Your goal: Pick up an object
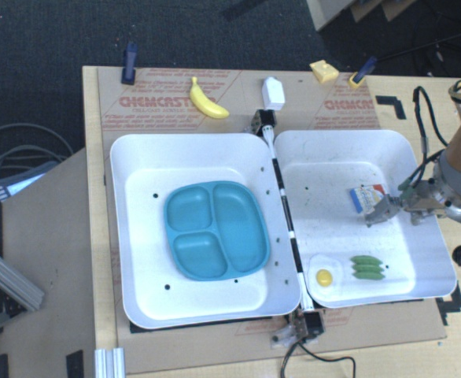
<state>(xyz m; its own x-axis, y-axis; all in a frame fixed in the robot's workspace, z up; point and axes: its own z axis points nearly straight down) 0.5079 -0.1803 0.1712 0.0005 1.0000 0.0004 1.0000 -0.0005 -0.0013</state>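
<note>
White plastic forms the two shallow bins set side by side on the tabletop (97, 211), which is covered with printed brown cardboard. In the left bin (136, 179) a blue divided plate (215, 229) is laid near the middle, tilted slightly against the bin's edges. In the right bin (325, 152) three things are seen. A small blue, white and red packet (365, 197) lies towards the bin's right edge, about halfway between its far and near edges. A green pea pod (367, 268) is placed near the near edge, and a small yellow round piece (323, 277) lies just left of it, close to the near left corner.

The grey arm (460, 164) is brought in over the right edge of the right bin. The pincer (380, 213) is held low over the bin floor, just beside the packet, at its near right side. Whether the packet is touched cannot be told, and nothing is seen between the fingers. How far the pincer is opened cannot be told either, as the fingers are blurred. The pea pod is kept well apart from the pincer, towards the near edge.

Beyond the bins, along the far edge of the tabletop, a yellow banana (205, 101), a white block (274, 93), a pale yellow wedge (323, 72) and two blue clamps (129, 61) are found.
</note>
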